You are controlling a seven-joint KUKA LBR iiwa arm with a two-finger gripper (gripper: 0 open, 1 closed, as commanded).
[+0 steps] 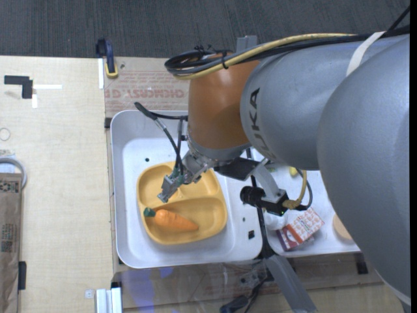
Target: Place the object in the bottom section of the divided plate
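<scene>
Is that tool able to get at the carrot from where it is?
Probably yes: the tool hangs just above the carrot on the plate, with nothing between them.

Worktop (52, 175): pale wood-grain surface, spreading out to the far side of my end effector (171, 189), away from my arm.
White bin (124, 194): shallow, sits on the worktop directly beneath my end effector; carries a yellow divided plate (212, 230).
Second white bin (326, 178): adjoins the first on my arm's side, largely covered by my arm.
Brown paper bag (9, 240): lies flat at the worktop's outer edge, well apart from my end effector.
Black marker piece (19, 83): on the worktop's far corner.
</scene>
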